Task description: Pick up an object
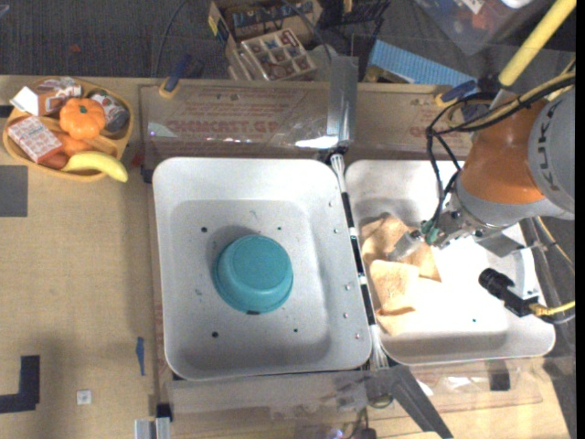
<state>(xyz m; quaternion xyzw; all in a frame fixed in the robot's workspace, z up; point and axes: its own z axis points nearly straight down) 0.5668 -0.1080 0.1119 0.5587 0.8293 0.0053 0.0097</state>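
Observation:
A teal bowl (254, 273) lies upside down in the middle of the left bin (183, 190). In the right bin (402, 183) lie pieces of tan toast-like bread: one piece (384, 236) near the bin's left wall, a larger slice (395, 286) below it, and a small wedge (427, 263) to the right. My gripper (430, 236) reaches in from the right and sits low over the bread, its tips right at the upper edge of the small wedge. The arm's orange band (498, 167) is above it.
A basket (16, 137) with an orange pumpkin, a banana and small boxes stands at the far left of the bench. Cardboard with clear wrap runs behind the bins. Yellow and black cables hang near the arm on the right.

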